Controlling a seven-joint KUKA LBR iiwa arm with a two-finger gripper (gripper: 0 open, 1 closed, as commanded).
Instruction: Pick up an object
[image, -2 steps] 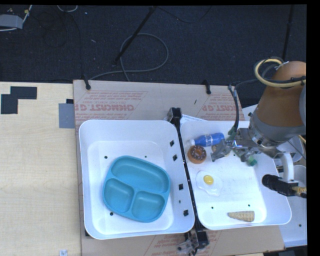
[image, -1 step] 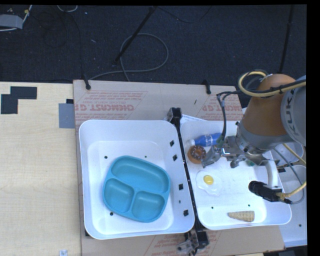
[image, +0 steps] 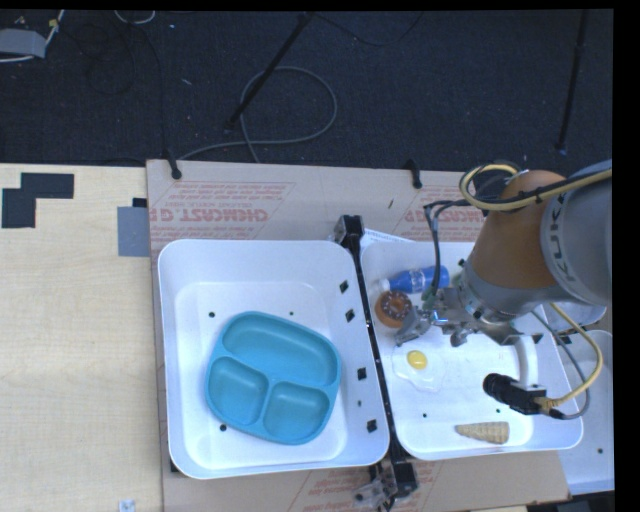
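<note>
In the right bin (image: 560, 435), my gripper (image: 421, 324) is low, near the left wall. Just to its left lies a brown donut with sprinkles (image: 393, 309), close to the gripper or touching it. A fried-egg toy (image: 417, 362) lies just below the gripper on the bin floor. A blue bottle (image: 417, 279) lies above it, partly hidden by the wrist. A tan cone-shaped piece (image: 483, 432) rests near the front edge. The arm's grey and orange body (image: 520, 250) covers the bin's upper right part.
The left bin (image: 185, 300) holds a blue divided plate (image: 271, 375). A black divider (image: 364, 350) runs between the two bins. Cardboard (image: 260, 205) lies under the bins, and a pale wooden table (image: 70, 350) spreads to the left.
</note>
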